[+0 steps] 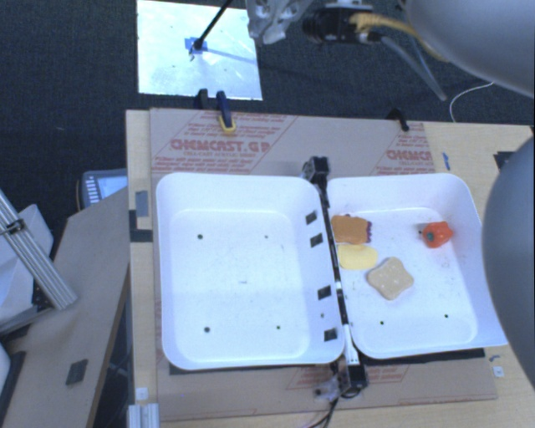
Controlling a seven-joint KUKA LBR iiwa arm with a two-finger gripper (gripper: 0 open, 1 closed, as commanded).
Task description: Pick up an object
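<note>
Objects cluster in the right white plastic bin [468, 330] — a flat orange-brown wafer-like piece [350, 229] just beside the centre divider, a pale yellow disc [358, 257] touching below it, a tan toast-shaped slice [390, 278] nearby, and a small red-orange tomato-like toy [435, 234] apart. The left white bin [167, 334] sits alongside. The gripper [276, 21] hangs high beyond the bench [334, 138] — probably parked clear; whether its jaws are apart cannot be told.

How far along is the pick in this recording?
Nothing looks picked yet. The orange-brown toast piece, flat yellow piece, tan bread slice and small red-orange pepper all lie in the right white bin. The arm sits high, so approach, grasp and lift remain.
</note>
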